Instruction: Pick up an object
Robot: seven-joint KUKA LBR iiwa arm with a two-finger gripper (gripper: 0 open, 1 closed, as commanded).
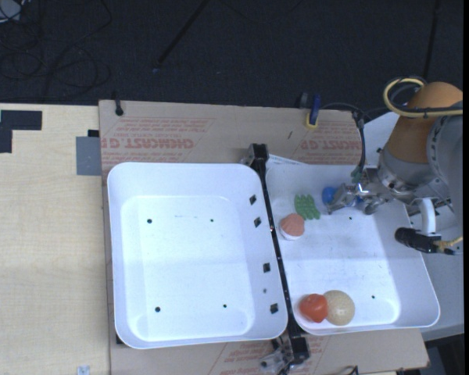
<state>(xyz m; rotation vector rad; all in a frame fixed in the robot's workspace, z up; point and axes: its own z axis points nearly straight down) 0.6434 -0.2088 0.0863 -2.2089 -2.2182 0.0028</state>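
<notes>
The right bin (375, 264) holds several small objects. A green ridged piece (306, 206) lies near its back left, with a small blue object (328, 196) just to its right. A salmon-pink round piece (292, 226) sits on a white base by the divider. A red object (313, 307) and a beige ball (340, 307) touch each other at the front edge. My gripper (350, 198) is low over the back of the right bin, right beside the blue object. I cannot tell whether it touches it.
The left bin (125, 209) stands beside the right one, with a black divider rail (270, 233) between them. Cardboard (180, 135) lies under both bins. The arm's orange band (418, 127) and grey body fill the right side.
</notes>
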